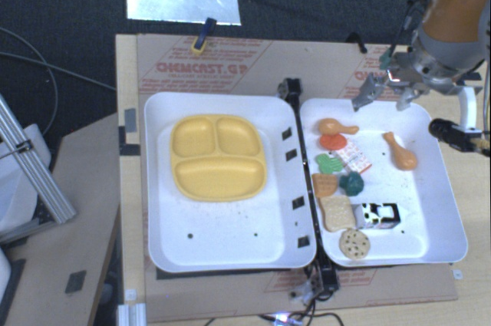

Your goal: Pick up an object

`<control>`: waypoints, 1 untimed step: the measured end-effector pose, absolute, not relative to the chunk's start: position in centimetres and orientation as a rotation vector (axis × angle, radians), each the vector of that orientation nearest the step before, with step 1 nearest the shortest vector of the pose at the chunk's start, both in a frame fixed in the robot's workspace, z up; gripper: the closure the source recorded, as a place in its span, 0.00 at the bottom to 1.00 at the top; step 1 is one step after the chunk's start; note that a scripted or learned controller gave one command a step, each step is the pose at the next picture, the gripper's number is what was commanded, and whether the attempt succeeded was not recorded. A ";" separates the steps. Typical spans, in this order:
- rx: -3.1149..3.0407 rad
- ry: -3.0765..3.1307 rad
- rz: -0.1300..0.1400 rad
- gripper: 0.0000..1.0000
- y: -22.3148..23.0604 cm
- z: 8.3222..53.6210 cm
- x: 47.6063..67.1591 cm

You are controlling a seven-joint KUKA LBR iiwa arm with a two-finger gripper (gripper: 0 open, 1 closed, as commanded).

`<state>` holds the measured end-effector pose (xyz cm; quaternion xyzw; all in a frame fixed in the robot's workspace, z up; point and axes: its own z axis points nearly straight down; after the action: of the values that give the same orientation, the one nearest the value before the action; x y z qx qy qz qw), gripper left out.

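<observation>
The pincer hangs over the far rim of the right bin, its two fingers spread wide with nothing between them. It is high above the bin floor, as far as the slanted view lets one judge.

The things it could take lie below it and nearer the camera. Closest, just below and a little left, is an orange drumstick with a red slice touching it. To the pincer's lower right lies a tan drumstick, alone on bare white floor. Further down sits a tight cluster: a green piece, a red-and-white packet, a dark teal lump, a bread slice, a black-and-white block and a cookie. Well to the left, the other bin holds a yellow divided plate.

The risks, as I judge them: a straight descent from here would strike the bin rim. In the cluster, a finger could land on a neighbour and push the target aside. Flat pieces like the cookie may slip under closing fingers. The tan drumstick looks the safest target.
</observation>
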<state>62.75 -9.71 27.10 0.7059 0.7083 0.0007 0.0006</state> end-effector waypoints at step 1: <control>2.230 2.228 -0.010 0.00 -9.7 17.1 54.7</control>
<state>54.75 -9.72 17.10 0.7075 0.7067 -0.0032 -0.0052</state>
